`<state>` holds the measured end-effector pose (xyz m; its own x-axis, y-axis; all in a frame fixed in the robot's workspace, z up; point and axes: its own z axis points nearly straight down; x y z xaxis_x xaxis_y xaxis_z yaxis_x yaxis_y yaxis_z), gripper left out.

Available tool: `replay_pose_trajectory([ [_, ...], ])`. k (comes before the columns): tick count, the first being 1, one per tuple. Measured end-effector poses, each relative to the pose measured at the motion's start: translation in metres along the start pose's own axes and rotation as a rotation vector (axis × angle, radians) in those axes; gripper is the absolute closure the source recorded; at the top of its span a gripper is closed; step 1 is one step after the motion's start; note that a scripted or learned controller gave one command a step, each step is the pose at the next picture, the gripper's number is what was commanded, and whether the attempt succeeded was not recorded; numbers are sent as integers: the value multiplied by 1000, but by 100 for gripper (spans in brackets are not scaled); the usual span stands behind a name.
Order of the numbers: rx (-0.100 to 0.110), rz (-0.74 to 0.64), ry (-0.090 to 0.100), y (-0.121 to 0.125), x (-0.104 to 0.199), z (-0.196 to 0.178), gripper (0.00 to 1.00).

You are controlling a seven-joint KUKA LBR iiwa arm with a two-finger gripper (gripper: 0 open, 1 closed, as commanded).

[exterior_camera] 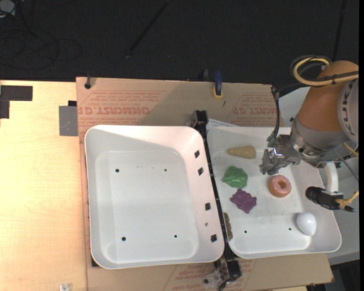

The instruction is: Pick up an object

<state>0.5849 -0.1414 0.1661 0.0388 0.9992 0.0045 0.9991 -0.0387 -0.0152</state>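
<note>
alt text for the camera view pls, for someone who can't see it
A grey and orange robot arm's gripper hovers in the right white bin, just above a pink donut. That bin also holds a green piece, a purple piece, a tan piece and a white ball.

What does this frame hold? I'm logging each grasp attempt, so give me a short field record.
right bin: holds five items
tan piece: far end
green piece: near the divider
purple piece: just below the green one
pink ring: flat, beside the pincer
white ball: near corner
left bin: bare white floor
pincer: low over right bin, nothing seen held
</note>
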Motion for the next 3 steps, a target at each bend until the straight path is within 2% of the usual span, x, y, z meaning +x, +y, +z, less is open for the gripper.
replay_pose_trajectory([
  [1,-11,-44,-1,-55,80,-43,100],
  [2,-23,-49,-2,-69,157,-163,100],
  [3,-25,-46,-2,-75,205,-275,100],
])
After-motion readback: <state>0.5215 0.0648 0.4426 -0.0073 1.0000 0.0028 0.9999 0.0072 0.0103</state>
